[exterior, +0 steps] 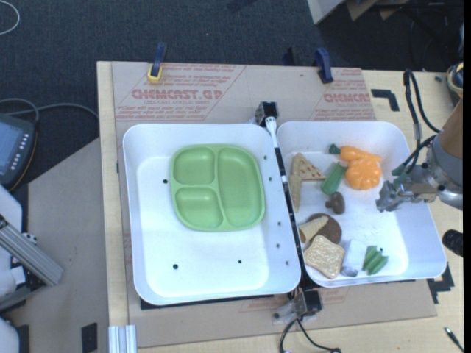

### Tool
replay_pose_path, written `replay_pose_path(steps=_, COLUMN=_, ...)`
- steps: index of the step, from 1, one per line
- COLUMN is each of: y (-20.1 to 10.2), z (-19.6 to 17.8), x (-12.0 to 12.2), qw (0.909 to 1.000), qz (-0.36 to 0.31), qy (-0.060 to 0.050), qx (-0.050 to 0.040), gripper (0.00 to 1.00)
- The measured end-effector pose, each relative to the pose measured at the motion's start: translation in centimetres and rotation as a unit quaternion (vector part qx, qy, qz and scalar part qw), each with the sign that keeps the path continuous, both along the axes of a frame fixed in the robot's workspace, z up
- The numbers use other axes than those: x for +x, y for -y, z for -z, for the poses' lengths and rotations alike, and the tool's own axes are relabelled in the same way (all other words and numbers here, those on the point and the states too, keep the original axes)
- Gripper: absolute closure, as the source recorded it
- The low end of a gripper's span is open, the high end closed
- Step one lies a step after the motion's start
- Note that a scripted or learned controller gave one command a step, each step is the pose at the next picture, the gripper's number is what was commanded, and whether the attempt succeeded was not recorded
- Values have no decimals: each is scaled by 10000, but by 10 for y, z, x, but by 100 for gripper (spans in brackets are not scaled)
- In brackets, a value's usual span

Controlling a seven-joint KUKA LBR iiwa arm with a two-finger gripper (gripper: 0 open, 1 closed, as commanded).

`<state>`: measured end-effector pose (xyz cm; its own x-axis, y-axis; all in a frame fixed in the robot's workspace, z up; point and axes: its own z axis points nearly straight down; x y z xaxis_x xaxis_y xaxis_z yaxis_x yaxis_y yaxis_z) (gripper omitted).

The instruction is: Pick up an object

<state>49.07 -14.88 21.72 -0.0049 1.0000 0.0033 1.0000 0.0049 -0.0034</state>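
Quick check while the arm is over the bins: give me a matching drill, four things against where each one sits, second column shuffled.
Things:
1. green divided plate
2. orange toy
3. cracker
4. gripper

Places:
A. front of the right bin, near its left wall
B. left bin
C. right bin's right side, above its floor
D. back of the right bin

Pairs: 1-B, 2-D, 3-A, 4-C
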Motion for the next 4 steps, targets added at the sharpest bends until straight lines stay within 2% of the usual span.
replay_pose_path(steps=2, y=-100, z=-17, x=0, qw=10000, qz=-10, qy=17, qx=-5, gripper=100)
replay_pose_path(steps=3, y=-156, z=-20, x=-9, qw=10000, qz=-9, qy=-4, qx=0, gripper=100)
replay_pose_path(steps=4, y=-215, z=-2, x=-10, qw=10000, qz=-5, qy=-18, qx=-9, gripper=100)
